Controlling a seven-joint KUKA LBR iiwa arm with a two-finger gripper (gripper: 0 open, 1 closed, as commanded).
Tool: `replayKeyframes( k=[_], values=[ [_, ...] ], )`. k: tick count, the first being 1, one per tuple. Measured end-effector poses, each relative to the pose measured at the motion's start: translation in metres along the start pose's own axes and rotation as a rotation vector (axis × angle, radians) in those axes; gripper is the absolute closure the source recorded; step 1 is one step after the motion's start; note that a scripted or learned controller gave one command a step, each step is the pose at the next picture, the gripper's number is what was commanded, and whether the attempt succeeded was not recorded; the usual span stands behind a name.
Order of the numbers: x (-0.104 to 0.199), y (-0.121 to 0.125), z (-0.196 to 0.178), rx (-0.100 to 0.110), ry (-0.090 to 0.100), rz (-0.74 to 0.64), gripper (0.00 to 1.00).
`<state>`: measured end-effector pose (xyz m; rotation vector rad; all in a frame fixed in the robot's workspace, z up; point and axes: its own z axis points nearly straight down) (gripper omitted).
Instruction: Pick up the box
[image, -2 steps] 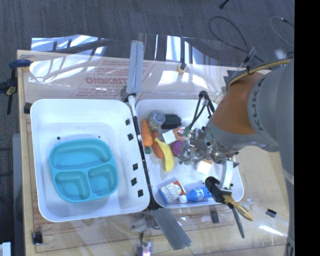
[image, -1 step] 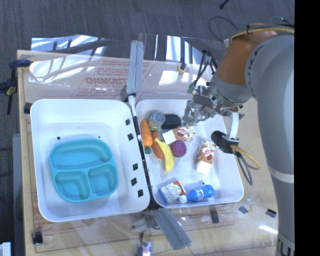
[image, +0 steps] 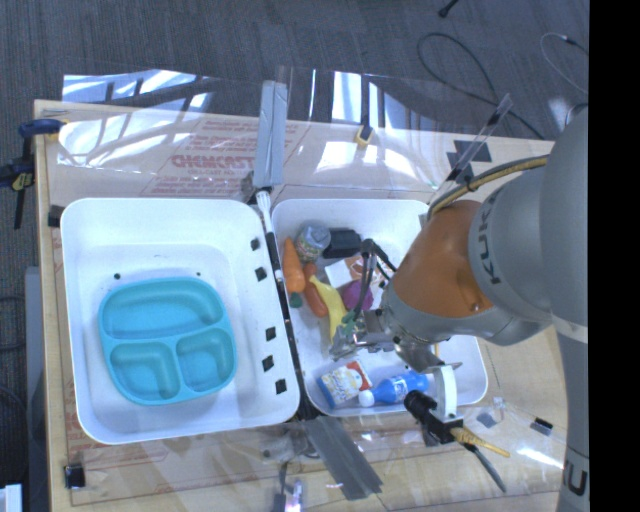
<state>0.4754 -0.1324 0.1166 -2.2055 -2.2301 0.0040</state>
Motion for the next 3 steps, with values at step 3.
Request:
replayKeyframes(
  k=[3],
  values=[
    [-0.005, 0.022, 0.026, -0.002, 0.000, -0.095, 1.00]
  ],
)
